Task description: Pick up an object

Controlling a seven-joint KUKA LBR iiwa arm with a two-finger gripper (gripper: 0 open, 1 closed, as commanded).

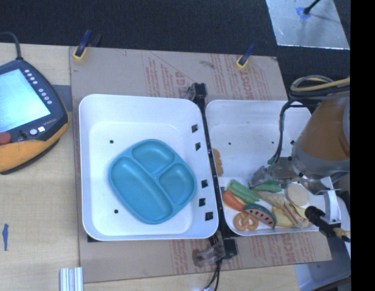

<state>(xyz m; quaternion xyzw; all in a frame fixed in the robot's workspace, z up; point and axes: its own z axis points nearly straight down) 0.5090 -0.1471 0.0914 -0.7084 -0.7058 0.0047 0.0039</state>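
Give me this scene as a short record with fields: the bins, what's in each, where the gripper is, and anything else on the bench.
left bin: holds a blue divided plate
right bin: toy food piled at its near right corner, including a green piece, an orange carrot-like piece, a watermelon slice and a pretzel
gripper: low over the food pile in the right bin
arm: reaches in from the right
bench extras: control pendant at far left

Blue divided plate (152, 180) in left bin (93, 111), control pendant (20, 117) at bench's left edge
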